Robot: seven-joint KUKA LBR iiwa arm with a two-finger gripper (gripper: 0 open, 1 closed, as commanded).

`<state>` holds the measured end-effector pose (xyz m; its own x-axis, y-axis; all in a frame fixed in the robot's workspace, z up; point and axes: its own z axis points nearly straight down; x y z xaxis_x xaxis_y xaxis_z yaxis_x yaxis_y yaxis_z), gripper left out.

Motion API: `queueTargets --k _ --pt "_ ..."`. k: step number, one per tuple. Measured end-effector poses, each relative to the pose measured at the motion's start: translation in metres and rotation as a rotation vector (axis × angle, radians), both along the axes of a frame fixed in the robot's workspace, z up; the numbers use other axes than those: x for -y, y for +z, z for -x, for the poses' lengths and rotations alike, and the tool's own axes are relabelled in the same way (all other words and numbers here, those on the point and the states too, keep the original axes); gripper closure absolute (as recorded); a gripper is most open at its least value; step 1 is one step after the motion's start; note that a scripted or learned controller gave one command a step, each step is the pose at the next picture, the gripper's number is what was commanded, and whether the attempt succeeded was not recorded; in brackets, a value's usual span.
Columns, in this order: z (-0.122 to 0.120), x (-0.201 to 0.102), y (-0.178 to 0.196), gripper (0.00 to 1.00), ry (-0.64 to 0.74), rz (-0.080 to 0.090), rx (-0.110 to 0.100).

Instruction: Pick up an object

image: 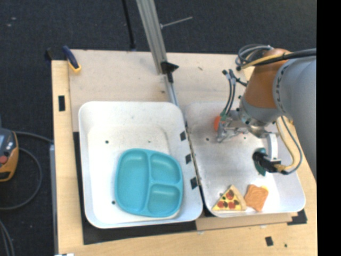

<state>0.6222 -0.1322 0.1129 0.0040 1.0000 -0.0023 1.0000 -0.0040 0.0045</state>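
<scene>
- Dark flooring surrounds the counter [122, 79], which bears two white bins: the left bin [96, 116] holds a teal divided plate [148, 182], while the right bin [208, 159] holds a toy pizza slice [230, 200] and an orange piece [257, 196] against its near edge.
- Over the right bin's far part, the gripper [230, 131] hangs beside a small red-orange object [218, 122] (its opening I cannot tell).
- That object looks light and rigid; probably best taken across its narrow sides.

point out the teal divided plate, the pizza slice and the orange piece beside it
teal divided plate [148, 182]: camera view, on the ridge between its compartments, left bin
pizza slice [230, 200]: camera view, on its topped middle, right bin near edge
orange piece [257, 197]: camera view, on its flat top face
</scene>
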Motion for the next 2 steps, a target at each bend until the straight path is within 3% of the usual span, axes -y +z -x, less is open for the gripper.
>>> queueTargets --k 2 --pt "-0.003 0.006 0.098 1.00 0.006 0.000 0.003"
